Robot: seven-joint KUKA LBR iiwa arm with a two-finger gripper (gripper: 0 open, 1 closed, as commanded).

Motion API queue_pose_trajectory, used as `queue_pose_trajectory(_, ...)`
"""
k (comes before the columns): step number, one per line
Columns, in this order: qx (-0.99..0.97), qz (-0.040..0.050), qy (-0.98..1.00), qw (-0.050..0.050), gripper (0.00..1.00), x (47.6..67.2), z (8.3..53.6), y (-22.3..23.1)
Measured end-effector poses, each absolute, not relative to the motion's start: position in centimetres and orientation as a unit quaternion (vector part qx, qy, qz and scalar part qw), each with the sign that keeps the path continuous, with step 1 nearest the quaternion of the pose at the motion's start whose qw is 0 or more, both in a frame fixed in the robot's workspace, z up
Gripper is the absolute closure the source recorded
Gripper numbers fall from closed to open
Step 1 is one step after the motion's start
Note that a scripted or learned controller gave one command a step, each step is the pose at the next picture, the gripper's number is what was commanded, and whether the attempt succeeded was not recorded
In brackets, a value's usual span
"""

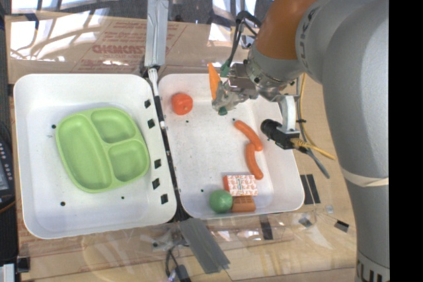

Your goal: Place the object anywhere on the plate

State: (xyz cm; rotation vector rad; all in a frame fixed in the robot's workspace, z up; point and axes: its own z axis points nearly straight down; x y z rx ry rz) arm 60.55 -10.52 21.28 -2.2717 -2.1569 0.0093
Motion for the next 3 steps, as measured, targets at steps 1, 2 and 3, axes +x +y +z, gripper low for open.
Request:
queue_pose_trajectory(1,-0.685,0.002,-0.728,0.002,1.0,54.6,21.2,1.0)
queue_pose_trajectory(2,-0.649,0.002,-0.761,0.002,1.0,53.6,19.0,6.1)
queue_pose_trajectory(3,-0.649,0.0019,-0.761,0.002,0.0,53.6,19.0,6.1)
